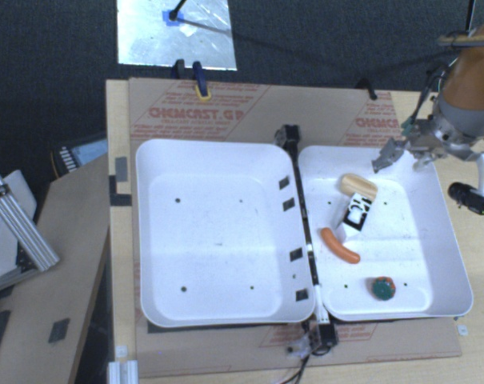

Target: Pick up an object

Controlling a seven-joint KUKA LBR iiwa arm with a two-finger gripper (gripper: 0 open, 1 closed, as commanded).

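Observation:
My gripper [403, 158] hangs over the far edge of the right bin [443, 238], its two fingers spread open with nothing between them. In that bin, left of and below the gripper, lies a tan block [358, 186] with a black-and-white piece [355, 213] against its near side. An orange sausage-shaped toy [340, 246] lies closer to the bin's left wall. A small green ball with a red spot [383, 288] rests near the front wall. None of these touches the gripper.
The left bin [218, 147] sits beside the right one, joined by a black clipped divider [302, 214]. A silver sheet [176, 22] lies at the back left. Metal framing [14, 222] stands at the left edge.

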